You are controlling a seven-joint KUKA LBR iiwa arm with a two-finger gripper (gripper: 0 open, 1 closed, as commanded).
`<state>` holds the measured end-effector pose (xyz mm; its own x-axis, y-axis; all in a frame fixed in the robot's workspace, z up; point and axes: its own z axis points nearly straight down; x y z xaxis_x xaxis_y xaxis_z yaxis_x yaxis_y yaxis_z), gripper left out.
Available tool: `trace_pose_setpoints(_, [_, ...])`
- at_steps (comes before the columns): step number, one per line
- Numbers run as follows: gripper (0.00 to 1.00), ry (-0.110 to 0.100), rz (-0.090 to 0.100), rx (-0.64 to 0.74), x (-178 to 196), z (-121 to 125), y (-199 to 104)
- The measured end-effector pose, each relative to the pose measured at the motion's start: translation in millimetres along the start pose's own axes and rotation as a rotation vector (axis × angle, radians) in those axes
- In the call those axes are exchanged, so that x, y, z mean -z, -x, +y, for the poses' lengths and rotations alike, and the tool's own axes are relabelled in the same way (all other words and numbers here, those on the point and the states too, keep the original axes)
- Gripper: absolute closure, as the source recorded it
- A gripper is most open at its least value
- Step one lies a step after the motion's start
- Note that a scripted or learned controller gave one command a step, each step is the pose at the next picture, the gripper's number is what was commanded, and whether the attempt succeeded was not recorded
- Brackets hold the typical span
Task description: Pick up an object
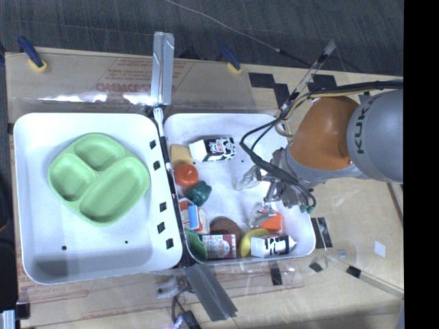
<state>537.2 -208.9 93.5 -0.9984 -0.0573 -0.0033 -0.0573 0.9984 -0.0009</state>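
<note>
You are watching the gripper (271, 208) hanging low over the right bin (226, 125), directly above a small orange item (272, 222) near the bin's front right corner. Whether the fingers are open or closed cannot be told (cables and wrist are hiding them). The item is lying just toward the front edge from them, beside a yellow piece (248, 238) and a white carton (273, 246).

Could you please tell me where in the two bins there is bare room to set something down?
The left bin has bare floor along its near edge, below the green divided plate. In the right bin, the open patch lies mid-floor, between the cow-print carton, the tomato and the gripper. Its left wall and near edge are crowded with items.
</note>
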Motion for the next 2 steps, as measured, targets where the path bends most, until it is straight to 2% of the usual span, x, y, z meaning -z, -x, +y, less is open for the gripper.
trace_pose_setpoints(1, [0.00,-0.002,-0.007,-0.035,1,12,-22])
trace_pose_setpoints(2, [0.00,-0.007,-0.028,-0.089,6,20,-47])
